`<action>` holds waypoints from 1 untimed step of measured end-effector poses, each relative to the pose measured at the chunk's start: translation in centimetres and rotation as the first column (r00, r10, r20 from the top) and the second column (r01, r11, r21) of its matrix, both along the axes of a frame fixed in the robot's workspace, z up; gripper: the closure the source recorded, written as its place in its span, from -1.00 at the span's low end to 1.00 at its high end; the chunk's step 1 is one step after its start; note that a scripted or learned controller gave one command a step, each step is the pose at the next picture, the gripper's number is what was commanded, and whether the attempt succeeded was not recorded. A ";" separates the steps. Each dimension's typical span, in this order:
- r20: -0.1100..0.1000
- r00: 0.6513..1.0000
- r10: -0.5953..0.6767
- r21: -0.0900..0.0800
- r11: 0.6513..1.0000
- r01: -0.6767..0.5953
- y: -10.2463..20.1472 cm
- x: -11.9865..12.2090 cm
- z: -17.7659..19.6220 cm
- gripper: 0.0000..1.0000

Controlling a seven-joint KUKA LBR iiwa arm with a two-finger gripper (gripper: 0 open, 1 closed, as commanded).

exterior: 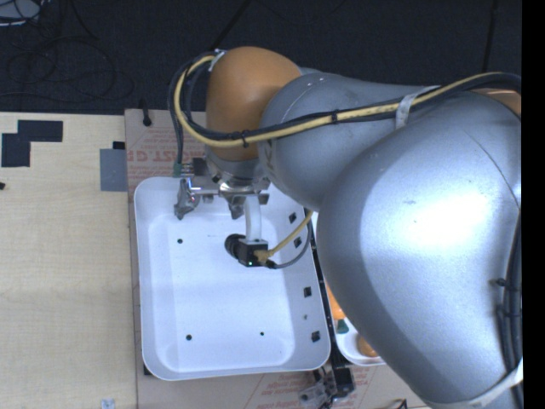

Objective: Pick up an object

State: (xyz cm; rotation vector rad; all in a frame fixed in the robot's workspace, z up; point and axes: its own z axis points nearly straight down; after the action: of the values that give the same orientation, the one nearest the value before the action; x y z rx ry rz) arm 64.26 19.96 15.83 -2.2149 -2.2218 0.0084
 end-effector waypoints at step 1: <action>0.003 1.000 0.001 0.001 1.000 -0.001 4.6 0.0 -1.6 -1.00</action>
State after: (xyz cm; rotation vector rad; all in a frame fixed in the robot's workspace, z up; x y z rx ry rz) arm 64.29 24.54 14.19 -2.2151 -2.2239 0.0041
